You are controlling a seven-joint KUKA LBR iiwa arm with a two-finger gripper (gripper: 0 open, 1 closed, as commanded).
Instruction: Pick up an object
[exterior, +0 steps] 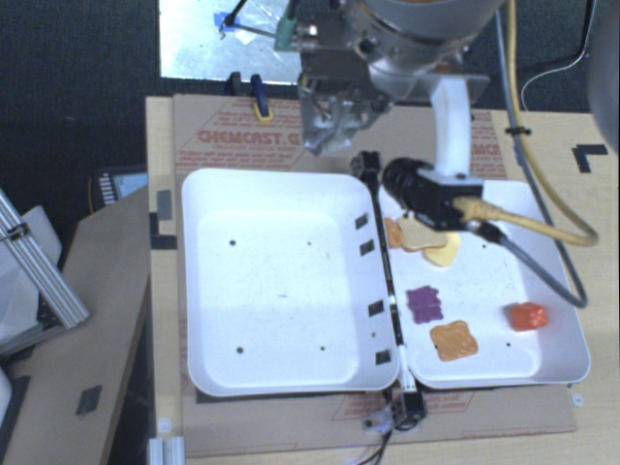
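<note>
Looming largest, the grey arm (pixel 426 8) fills twelve o'clock, its orange band cut off by the top edge. Below it we see the gripper (pixel 329 129) hanging over the cardboard sheet (pixel 232 134), just past the far rim of the left bin (pixel 203 260). Whether its jaws are spread or pressed together we cannot tell; they blur into a grey mass, and nothing visible sits between them.

Toward three o'clock lies the right bin (pixel 562 356), which holds every candidate for picking. We make out a purple piece (pixel 424 303) near the divider, an orange-brown waffle-like piece (pixel 453 339) just beside it at five o'clock, a red block (pixel 527 316) well apart toward the right wall, and a pale yellow piece (pixel 444 251) farther back.

A black camera-like unit (pixel 426 194) on a white bracket (pixel 453 124) overhangs that bin, so it hides part of the yellow piece and of a tan piece (pixel 407 235) touching it. We judge the gripper is parked high, outside both bins, perhaps to leave the objects unobstructed; no grasp has begun. A yellow cable (pixel 533 223) trails across the right bin's far side.
</note>
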